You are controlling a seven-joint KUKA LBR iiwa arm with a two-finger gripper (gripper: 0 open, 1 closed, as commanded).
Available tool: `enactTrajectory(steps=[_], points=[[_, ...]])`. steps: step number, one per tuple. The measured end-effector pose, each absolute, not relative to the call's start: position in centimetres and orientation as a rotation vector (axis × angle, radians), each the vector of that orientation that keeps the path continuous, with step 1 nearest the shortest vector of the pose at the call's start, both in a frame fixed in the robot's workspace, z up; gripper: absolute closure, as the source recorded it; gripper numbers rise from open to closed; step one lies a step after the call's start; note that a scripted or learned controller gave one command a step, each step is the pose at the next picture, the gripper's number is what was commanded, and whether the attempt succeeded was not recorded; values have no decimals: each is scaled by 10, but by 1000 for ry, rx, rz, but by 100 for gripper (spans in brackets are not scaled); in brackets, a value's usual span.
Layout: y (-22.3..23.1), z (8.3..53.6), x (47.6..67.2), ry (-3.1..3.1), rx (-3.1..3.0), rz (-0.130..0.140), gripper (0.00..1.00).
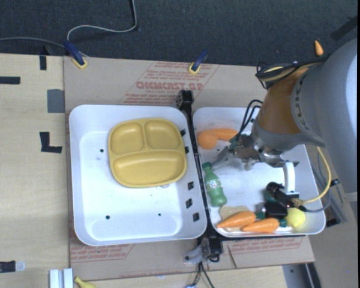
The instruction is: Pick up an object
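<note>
Pincer point(232, 155) low over right bin point(306, 161), near its left wall; finger spread cannot be told. Orange object point(211, 138) just beyond, at bin's upper-left corner. Green bottle point(214, 186) along left wall. Two carrots point(251, 222) and lemon point(296, 219) along bottom edge. Yellow divided plate point(147, 152) in left bin point(87, 179).

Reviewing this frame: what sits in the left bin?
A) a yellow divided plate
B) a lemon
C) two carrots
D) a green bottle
A: the yellow divided plate lies in the left bin, while the green bottle, the two carrots and the lemon all lie in the right bin.
</note>
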State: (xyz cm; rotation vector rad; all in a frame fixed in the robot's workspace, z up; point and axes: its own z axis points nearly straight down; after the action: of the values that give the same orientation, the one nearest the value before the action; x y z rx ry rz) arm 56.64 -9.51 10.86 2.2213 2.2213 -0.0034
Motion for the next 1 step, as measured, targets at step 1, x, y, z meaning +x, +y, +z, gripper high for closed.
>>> enactTrajectory(steps=[1], points=[[-99,86,573,2213,2220,-9,0]])
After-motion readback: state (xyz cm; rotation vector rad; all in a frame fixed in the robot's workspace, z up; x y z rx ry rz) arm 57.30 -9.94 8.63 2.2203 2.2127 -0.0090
